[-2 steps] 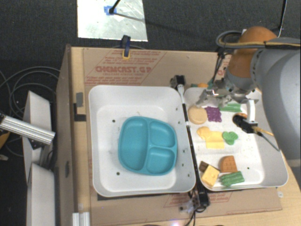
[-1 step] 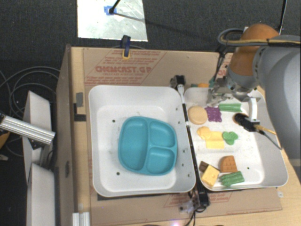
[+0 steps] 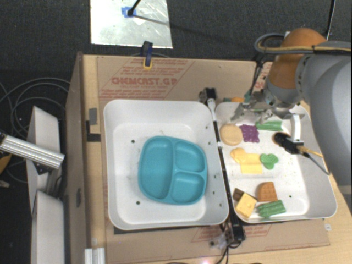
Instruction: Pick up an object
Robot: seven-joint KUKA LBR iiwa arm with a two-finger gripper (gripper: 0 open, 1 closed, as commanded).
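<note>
White plastic bins are sitting side by side on the desk (image 3: pixel 165 78), the left bin (image 3: pixel 118 147) holding a teal tray (image 3: pixel 171 169), while the gripper (image 3: pixel 257 113), grip unclear, is hanging over purple grapes (image 3: pixel 250 133) in the right bin (image 3: pixel 322 194), seemingly choosing a target.

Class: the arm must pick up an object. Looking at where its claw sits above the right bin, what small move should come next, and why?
Probably a short descent onto the purple grape cluster. The claw sits at the far end of the right bin, just beyond the grapes, and nothing shows between its fingers.
</note>
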